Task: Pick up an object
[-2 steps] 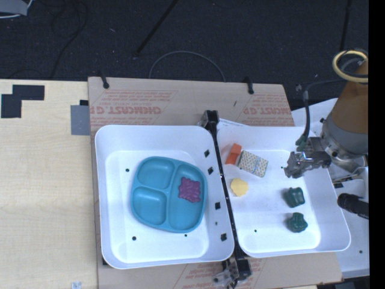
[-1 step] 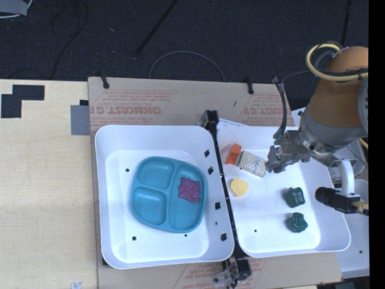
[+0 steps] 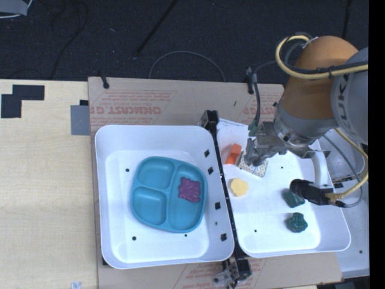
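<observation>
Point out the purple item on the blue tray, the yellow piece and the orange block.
Purple item [image 3: 190,189], camera view: its middle, in the blue tray's right compartment.
Yellow piece [image 3: 239,187], camera view: centre of its top.
Orange block [image 3: 232,154], camera view: middle of its visible face.

bins [image 3: 114,161]: smooth white plastic, slight gloss | tray [image 3: 157,194]: glossy blue plastic | board [image 3: 150,104]: matt brown cardboard, printed | bench [image 3: 42,185]: pale wood-grain, matt | arm band [image 3: 313,77]: smooth orange shell, semi-gloss

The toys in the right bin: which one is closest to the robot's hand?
The orange block. It sits just left of the hand, while the yellow piece lies below it and both teal toys are farther right.
</observation>
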{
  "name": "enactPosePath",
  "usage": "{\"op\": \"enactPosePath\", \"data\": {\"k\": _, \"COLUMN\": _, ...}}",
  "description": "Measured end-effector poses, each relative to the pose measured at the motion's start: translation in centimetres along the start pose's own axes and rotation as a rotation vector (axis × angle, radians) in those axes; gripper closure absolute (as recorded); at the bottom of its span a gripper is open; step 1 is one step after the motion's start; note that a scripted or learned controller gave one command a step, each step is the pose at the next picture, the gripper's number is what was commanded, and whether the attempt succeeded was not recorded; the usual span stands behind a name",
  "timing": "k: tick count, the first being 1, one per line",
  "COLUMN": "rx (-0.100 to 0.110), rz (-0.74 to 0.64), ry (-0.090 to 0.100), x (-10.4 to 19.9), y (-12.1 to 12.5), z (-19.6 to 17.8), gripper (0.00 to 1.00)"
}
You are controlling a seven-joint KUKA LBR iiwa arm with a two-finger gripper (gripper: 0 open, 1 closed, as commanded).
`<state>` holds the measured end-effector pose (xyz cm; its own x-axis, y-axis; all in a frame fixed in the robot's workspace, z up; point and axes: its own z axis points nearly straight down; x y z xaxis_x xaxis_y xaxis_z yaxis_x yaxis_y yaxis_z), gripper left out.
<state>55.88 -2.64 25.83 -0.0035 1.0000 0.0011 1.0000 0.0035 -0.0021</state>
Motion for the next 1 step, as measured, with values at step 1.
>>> {"op": "enactPosePath", "data": {"k": 1, "rx": 0.0, "rz": 0.0, "ry": 0.0, "x": 4.74, "y": 2.56, "z": 0.72, "gripper": 1.0}}
